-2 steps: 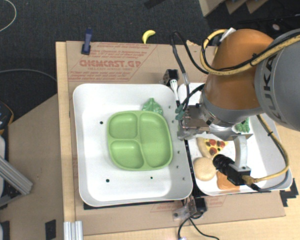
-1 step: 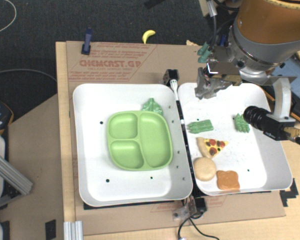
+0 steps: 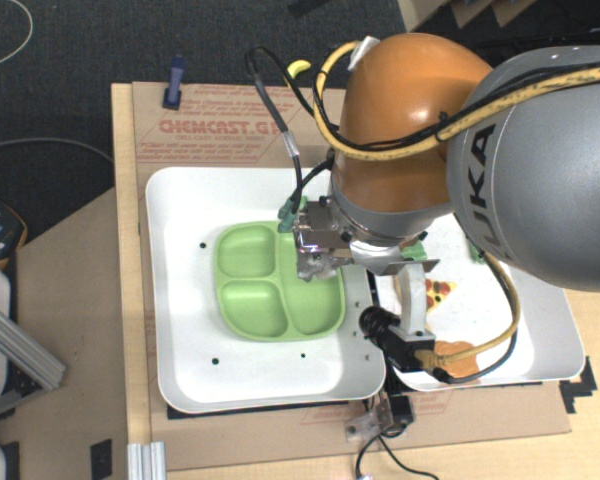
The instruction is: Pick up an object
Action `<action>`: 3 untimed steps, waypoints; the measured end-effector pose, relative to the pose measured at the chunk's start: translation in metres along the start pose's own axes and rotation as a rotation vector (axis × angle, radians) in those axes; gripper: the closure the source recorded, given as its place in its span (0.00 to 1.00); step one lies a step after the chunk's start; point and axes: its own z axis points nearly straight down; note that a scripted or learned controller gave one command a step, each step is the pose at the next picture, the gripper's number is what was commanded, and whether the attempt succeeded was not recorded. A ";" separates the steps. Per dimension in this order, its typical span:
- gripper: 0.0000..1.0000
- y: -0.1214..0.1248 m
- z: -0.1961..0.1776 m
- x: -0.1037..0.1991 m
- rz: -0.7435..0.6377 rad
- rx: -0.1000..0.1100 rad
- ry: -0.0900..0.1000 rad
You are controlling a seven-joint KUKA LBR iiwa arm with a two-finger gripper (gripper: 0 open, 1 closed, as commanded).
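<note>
- Reaching in from the right, the arm (image 3: 500, 158) hangs its wrist over the seam between the two bins, so the orange band and grey body cover much of the right bin (image 3: 550, 363) and the left bin's right edge.
- The gripper (image 3: 315, 248) sits at the right rim of the green tray (image 3: 250, 283), low over the tray's upper right compartment; I cannot tell whether it is open or closed, because the wrist hardware hides its tips from this slanted view.
- The tray is the likely target: it lies flat in the left bin (image 3: 180, 298), a little right of centre, with its three compartments facing up and nothing in them.
- Coming at the rim makes sense as a judgement, since a shallow flat tray offers little else to pinch than its raised edge or a divider.
- Nothing shows the tray lifted: it looks level on the bin floor, so the pick seems not yet made.
- A small yellow and orange item (image 3: 440, 293) lies in the right bin near its left edge, partly under the arm; what it is stays unclear.
- Cables (image 3: 280, 108) loop from the wrist over the far rim of the left bin, clear of the tray.
</note>
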 end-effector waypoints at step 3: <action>1.00 0.001 -0.132 -0.032 0.005 -0.020 0.003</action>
